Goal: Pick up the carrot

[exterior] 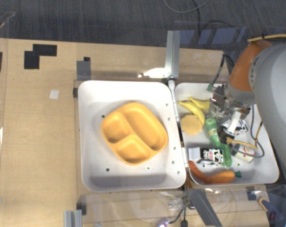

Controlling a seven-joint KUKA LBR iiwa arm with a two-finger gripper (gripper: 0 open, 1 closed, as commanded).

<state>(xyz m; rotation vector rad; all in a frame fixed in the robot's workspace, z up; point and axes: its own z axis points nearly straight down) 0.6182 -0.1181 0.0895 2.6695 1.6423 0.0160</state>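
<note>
My gripper (221, 111) hangs low over the clutter in the right bin (273, 170), just beside the bananas (195, 107). Whether it is spread or pressed together I cannot tell. The carrot (213, 176) lies well apart from it, past a green toy (212, 129), flat along the near wall (which will likely crowd my grasp).
</note>
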